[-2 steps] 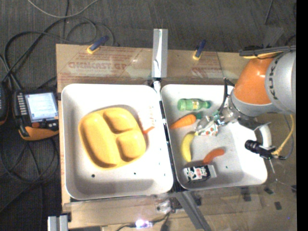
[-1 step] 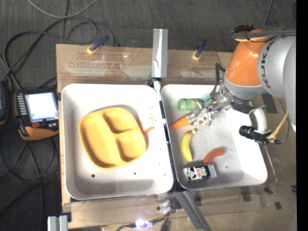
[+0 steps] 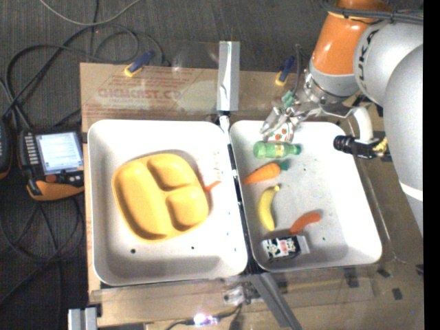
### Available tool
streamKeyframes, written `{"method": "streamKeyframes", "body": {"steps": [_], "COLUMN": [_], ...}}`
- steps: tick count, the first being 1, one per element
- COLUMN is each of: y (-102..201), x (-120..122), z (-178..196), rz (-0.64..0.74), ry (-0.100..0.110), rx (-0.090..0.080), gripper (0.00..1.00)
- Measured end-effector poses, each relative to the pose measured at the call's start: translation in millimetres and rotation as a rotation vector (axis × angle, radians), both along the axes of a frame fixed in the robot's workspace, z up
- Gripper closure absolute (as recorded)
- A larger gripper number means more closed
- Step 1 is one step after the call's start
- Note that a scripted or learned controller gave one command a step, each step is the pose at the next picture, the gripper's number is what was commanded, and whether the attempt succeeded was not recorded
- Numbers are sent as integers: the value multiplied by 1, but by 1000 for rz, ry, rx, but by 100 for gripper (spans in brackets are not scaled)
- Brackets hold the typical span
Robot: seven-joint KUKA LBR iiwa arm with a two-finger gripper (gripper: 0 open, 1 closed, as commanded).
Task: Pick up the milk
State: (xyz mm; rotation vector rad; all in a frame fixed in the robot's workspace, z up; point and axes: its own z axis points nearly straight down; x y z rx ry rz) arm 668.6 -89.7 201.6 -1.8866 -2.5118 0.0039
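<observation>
The milk [image 3: 282, 247] is a small black-and-white carton lying on its side near the front edge of the right bin [image 3: 344, 205]. My gripper [image 3: 280, 124] hangs over the back left corner of that bin, far behind the milk and just above a green bottle [image 3: 275, 149]. A banana, a carrot and the bottle lie between the gripper and the carton.
In the right bin an orange carrot [image 3: 262, 174] lies below the bottle, a yellow banana [image 3: 267, 206] in the middle, and a red-orange pepper [image 3: 306, 221] right of it. The left bin [image 3: 110, 253] holds a yellow divided plate [image 3: 162, 195] and a small orange piece [image 3: 211, 183].
</observation>
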Motion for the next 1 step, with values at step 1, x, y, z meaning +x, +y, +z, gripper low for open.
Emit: {"method": "streamKeyframes", "body": {"steps": [1], "y": [-15], "x": [-43], "z": [46], "rz": [135], "ry": [2], "rx": [-1], "gripper": [100]}}
